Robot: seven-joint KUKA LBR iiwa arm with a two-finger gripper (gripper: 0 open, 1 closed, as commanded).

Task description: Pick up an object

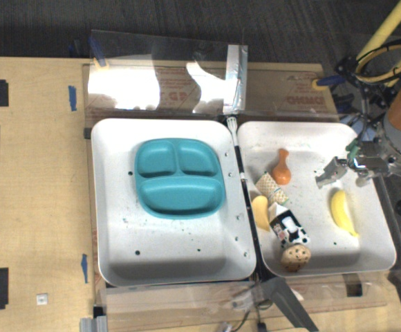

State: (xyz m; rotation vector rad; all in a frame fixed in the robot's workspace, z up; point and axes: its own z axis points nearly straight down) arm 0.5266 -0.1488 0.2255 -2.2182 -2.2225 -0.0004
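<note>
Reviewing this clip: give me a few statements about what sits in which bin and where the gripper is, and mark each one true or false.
1. The teal divided plate lies in the left bin. True.
2. The banana lies in the left bin. False: it lies in the right bin, near that bin's right side.
3. The gripper is over the right bin, above the banana. True.
4. The gripper holds the banana. False: the banana lies on the bin floor, apart from the gripper.
5. The cookie sits on the teal plate. False: it sits near the right bin's front edge.
</note>
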